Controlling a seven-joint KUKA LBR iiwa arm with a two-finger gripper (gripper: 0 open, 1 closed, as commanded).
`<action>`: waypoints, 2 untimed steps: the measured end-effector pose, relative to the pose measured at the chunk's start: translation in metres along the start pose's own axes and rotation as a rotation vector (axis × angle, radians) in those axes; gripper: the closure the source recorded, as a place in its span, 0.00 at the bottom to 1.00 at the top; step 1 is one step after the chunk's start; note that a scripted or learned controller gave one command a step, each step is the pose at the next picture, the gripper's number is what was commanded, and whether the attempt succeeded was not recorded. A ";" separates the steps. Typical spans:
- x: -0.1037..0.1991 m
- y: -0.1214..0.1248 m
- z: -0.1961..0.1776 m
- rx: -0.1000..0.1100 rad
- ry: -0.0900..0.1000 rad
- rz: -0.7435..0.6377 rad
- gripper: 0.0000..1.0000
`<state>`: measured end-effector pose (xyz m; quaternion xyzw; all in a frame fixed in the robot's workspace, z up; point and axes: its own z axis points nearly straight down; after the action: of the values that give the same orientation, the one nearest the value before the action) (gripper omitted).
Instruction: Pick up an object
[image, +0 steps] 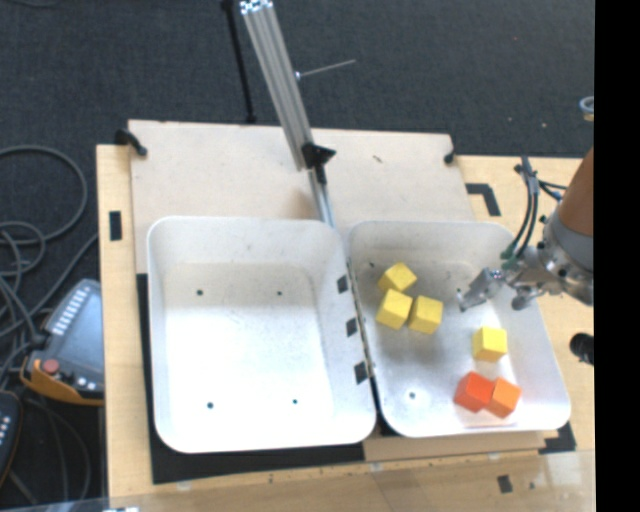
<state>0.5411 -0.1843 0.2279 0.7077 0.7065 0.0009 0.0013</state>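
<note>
The right bin (440, 235) holds three yellow cubes in a cluster: one at the back (399, 277), one at the front left (393, 309) and one at the front right (427, 314). A fourth yellow cube (490, 343) lies apart, nearer the right wall. Two orange blocks (474, 391) (505, 397) touch each other at the bin's front right. My gripper (497, 297) hangs over the right side of this bin, just behind the lone yellow cube. It is open with nothing between its fingers.
The left bin (160, 300) stands beside the right one, the two walls meeting in the middle. A slanted aluminium post (283, 90) rises behind the bins. Cables and a pendant (70, 340) lie off the bench's left.
</note>
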 end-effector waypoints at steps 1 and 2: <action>0.047 0.005 0.086 0.009 0.003 -0.006 0.00; 0.094 0.075 0.073 -0.003 0.001 -0.010 0.00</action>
<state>0.6168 -0.0905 0.1552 0.7043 0.7099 0.0024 0.0018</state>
